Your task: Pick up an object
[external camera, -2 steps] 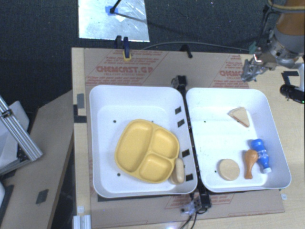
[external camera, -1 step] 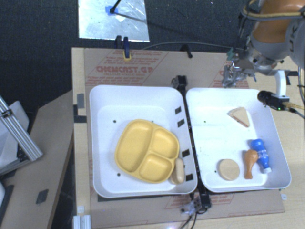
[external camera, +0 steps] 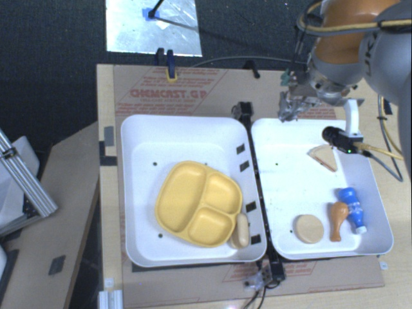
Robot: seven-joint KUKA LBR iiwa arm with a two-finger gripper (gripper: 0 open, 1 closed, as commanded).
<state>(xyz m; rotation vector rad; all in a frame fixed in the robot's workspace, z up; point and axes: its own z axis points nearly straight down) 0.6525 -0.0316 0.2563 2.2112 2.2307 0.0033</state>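
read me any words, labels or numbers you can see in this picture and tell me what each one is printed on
"CHEMCAST GP", in red, on the brown board under the two white bins, behind the left bin.
Fainter red print repeats on the same board at its front edge, too blurred to read.
The blue bottle in the right bin shows no label I can read.

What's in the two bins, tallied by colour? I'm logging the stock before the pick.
Yellow: 1, the divided plate
Tan or brown: 4, bread roll, round cookie, drumstick, sandwich wedge
Blue: 1, the bottle
Total: 6
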